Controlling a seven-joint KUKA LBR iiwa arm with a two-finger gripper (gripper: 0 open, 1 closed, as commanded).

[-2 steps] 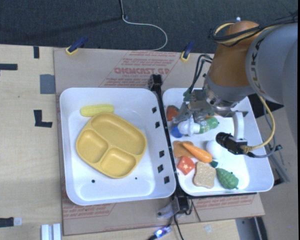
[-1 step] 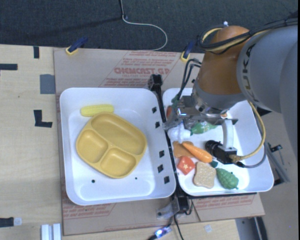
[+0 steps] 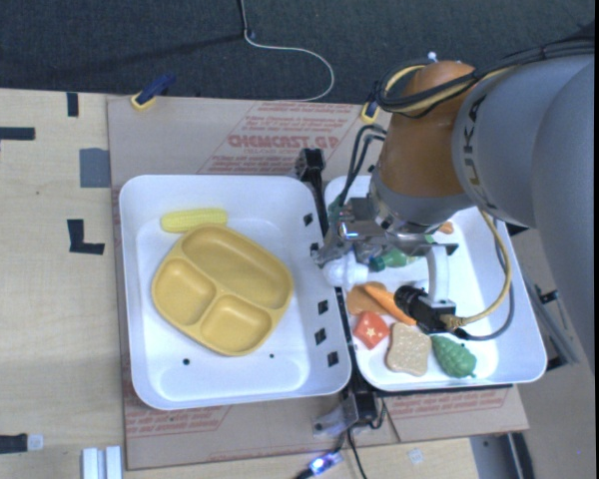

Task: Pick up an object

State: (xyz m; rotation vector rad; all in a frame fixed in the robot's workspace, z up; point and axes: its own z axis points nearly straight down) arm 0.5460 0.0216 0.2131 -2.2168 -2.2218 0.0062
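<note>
The right bin holds several toy foods: an orange carrot, a red piece, a tan slice of bread, a green bumpy vegetable and a small teal item. My gripper reaches down into the left part of this bin, just above the carrot and beside the teal item. The wrist and orange band hide the fingers from the camera.
The left bin contains a yellow compartment plate and a yellow corn cob at its upper left. Black clips line the divider between the bins. Cables loop around the wrist at the right.
</note>
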